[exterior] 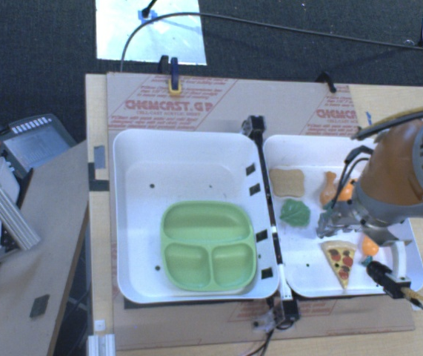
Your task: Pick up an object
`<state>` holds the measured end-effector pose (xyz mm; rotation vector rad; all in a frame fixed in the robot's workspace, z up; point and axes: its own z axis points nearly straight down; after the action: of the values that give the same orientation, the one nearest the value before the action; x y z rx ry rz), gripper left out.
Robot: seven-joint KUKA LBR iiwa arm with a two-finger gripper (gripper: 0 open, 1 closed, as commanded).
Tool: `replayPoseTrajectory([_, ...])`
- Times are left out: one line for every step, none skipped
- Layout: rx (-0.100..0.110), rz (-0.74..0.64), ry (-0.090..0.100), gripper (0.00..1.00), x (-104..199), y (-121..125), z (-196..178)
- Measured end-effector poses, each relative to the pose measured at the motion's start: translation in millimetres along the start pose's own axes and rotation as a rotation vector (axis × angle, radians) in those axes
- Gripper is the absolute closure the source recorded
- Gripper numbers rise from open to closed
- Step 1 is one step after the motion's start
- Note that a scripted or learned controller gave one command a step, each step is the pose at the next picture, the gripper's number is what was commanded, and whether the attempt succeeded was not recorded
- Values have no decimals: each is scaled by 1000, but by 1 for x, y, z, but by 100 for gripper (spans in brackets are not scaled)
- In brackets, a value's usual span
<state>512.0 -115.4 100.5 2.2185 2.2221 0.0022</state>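
Camera view sets the gripper (335,225) low in the right bin (307,284), above the pizza slice (341,259); whether it is wide or narrow cannot be told. Nearest, at 6 o'clock from it, the slice lies flat: likely light, stiff plastic, best pinched across its wide crust end. At 9 o'clock sits the green leaf (295,213), at 10 o'clock the toast (287,182), at 12 o'clock an orange drumstick (335,190). Further out, the left bin (137,191) holds a green tray (208,245), its three compartments bare.
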Motion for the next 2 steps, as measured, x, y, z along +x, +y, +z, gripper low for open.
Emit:
replayPoseTrajectory([-4, -2, -1, 100, 3, 6, -62])
replayPoseTrajectory([-4, -2, -2, 100, -3, 12, -108])
